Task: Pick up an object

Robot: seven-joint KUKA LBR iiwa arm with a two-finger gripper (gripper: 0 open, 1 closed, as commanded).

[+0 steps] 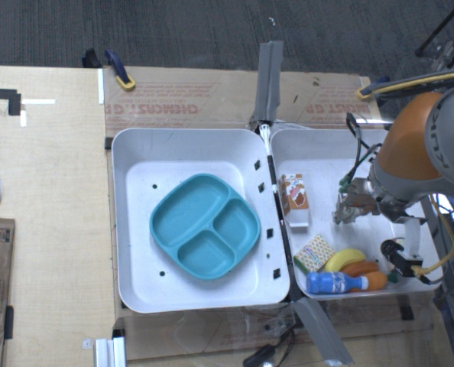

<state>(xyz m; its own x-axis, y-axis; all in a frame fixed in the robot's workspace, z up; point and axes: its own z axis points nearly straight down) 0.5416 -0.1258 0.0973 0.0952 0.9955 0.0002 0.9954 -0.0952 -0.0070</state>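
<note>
Camera view is showing the gripper (348,209) hovering in the right bin (322,140); jaws' state — cannot tell; candidates — banana (343,260), bottle (335,283), carton (294,199) — are lying nearby; approach is underway, descent coming next.

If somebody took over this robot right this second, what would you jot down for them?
Gripper: over the right bin, nothing seen between its fingers; open or shut unclear.
Right bin holds a small carton, patterned packet, banana, carrot and blue bottle.
Left bin holds a blue divided plate.
Done: nothing lifted.
Left: grasp and lift one object.
</note>
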